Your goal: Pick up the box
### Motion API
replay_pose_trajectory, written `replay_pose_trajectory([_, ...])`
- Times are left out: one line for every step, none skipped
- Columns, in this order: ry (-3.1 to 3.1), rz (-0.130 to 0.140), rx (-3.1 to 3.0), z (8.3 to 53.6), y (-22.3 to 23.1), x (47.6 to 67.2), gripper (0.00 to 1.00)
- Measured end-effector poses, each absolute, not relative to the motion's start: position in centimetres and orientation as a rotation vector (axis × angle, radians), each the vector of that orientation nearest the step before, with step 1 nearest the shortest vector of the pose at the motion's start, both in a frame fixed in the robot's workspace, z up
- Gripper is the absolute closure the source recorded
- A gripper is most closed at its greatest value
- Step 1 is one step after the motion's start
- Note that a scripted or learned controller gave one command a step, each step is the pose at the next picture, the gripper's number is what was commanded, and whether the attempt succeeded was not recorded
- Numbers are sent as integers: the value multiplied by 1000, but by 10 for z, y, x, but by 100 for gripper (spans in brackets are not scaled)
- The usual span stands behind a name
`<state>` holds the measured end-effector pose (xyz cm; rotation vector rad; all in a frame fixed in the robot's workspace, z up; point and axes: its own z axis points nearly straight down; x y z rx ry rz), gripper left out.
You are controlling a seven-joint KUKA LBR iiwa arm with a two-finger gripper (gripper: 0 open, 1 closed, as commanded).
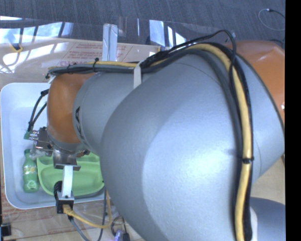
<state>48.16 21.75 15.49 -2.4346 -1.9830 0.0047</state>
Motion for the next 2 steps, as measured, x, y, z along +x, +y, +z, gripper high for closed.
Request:
replay_pose_trajectory([-1988, 9, -2429, 164, 218, 482, 100])
replay_pose_trajectory([-1899, 9, -2488, 104, 155, 474, 100])
